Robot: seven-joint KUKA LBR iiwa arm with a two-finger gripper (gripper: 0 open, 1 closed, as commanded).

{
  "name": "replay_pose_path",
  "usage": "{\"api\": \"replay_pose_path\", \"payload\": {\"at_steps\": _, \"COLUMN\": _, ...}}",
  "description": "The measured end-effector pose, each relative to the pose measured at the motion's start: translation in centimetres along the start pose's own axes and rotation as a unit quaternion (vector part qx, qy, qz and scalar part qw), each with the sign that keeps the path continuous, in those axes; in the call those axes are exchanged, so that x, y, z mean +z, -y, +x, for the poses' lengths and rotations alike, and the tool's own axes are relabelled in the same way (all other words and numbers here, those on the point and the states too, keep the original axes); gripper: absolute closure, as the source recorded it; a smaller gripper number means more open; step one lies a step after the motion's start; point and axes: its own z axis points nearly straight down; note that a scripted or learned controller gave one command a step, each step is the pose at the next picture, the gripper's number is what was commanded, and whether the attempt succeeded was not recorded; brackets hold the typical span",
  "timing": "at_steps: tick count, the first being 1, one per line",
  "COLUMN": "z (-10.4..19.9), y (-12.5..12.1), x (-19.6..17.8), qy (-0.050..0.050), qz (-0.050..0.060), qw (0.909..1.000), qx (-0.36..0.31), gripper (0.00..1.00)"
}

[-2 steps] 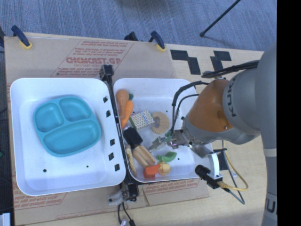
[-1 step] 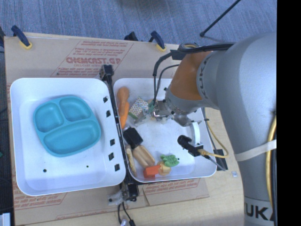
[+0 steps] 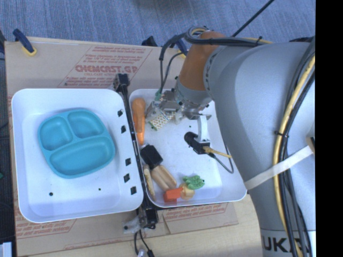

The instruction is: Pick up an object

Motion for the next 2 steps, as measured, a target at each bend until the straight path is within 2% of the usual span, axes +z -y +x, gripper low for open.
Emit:
{"api": "replay_pose_path", "payload": {"at_steps": 1, "z": 0.2, "y": 0.1, "x": -1.0, "qy": -0.003, "qz": 0.004, "qw": 1.0000, "qx": -0.003, "gripper": 1.00}}
{"api": "replay_pose_path", "payload": {"at_steps": 2, "z": 3.0, "y": 6.6, "x": -11.9, "qy": -0.004, "qz": 0.001, "qw": 0.9991, "qx": 0.042, "gripper": 1.00}}
